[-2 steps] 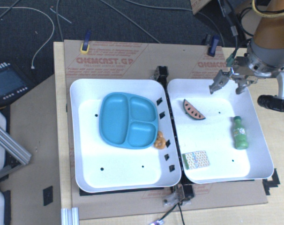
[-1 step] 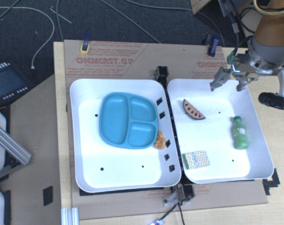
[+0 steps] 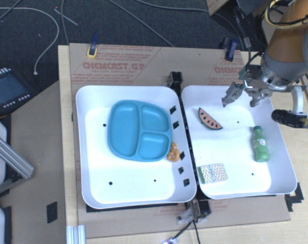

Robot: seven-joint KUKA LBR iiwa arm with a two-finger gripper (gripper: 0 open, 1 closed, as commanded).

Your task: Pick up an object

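Camera view, from above at a slant.

Desk [image 3: 144, 60]: cardboard-covered top with red printed lettering, bearing two shallow white bins side by side; two blue clamps at its far edge.

Left bin [image 3: 93, 187]: holds a blue divided plate [image 3: 139, 130] with three compartments, lying flat in the far half of the bin. A small orange-brown food piece [image 3: 173, 152] lies just beside the plate's near right corner, touching or almost touching its rim; which one cannot be told.

Right bin [image 3: 276, 184]: holds three items, well apart from one another.
- Watermelon slice [image 3: 209, 119]: red flesh with dark seeds and a thin green rind along its lower edge. Lies flat in the far left part of the bin. Long axis runs diagonally, from the upper left down to the lower right of the view.
- Green bottle [image 3: 259, 144]: lies on its side near the right wall. Long axis runs nearly straight up and down the view, the narrow cap end pointing to the far side, the broad base toward the near side.
- Small patterned packet [image 3: 212, 173]: flat, rectangular, white with green and red specks, near the front left corner, its long side roughly along the bin's front edge.

Arm: grey with an orange band, entering from the right above the far part of the right bin.

End effector [image 3: 243, 96]: two fingers spread apart, nothing between them. Hangs over the far edge of the right bin, up and to the right of the watermelon slice, apart from it.
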